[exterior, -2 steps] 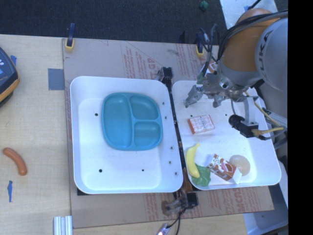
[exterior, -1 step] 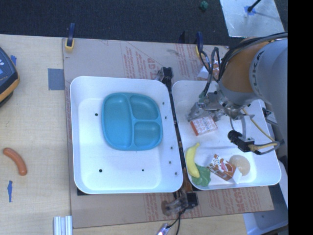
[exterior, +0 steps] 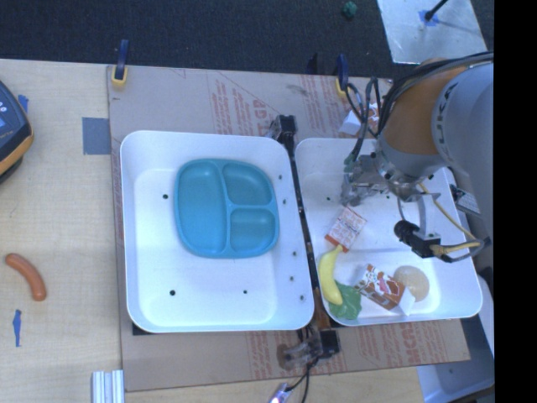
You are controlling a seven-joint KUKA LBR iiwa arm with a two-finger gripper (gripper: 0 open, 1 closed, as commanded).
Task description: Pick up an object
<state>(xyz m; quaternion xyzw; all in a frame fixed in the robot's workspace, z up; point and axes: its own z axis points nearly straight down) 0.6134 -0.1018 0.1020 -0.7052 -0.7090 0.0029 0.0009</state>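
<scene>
The gripper [exterior: 362,185] is seen low over the right bin [exterior: 319,162], near its back edge — open or closed cannot be told — with a small packet [exterior: 346,226] just beside it.

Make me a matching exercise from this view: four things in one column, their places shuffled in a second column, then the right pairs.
Things:
1. blue divided plate
2. banana
3. sausage
4. small red-and-white packet

Places:
A. on the bare bench, left of both bins
B. in the left bin
C. in the right bin, along its left wall near the front
D. in the right bin, just above the banana

Pairs: 1-B, 2-C, 3-A, 4-D
</scene>
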